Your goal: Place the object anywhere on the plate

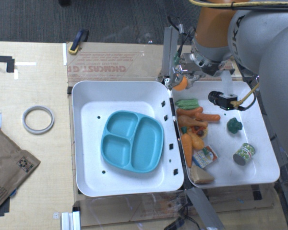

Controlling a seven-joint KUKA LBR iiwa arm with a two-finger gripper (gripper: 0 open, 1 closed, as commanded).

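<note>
At the far rim of the right bin [266,128], we see a small orange object [181,84] caught at the tip of the gripper [175,82], lifted clear of the pile of toy food below. The object sits pressed between the gripper's fingers, which have closed around it; part of its rounded orange body bulges out to the right beneath them. It hangs just above the seam where the two bins meet, near the back corner of the left bin [81,143].

The grey arm [259,37] reaches in from the right, its orange band [221,6] high in the view and the wrist angled down and to the left toward the bins' shared edge. A black cable loops from the wrist over the right bin.

The blue plate [133,141], with three compartments, lies in the middle of the left bin, well apart from the held object, toward the near left of it. We see nothing resting on it.

Below the gripper in the right bin we count a green bean pod [187,102], several carrots [199,115], a green broccoli piece [234,125], a small can [244,154], and a slice of bread [201,176] in the near corner. On the bench to the left lie a roll of tape [38,119] and a brown box [7,164].
</note>
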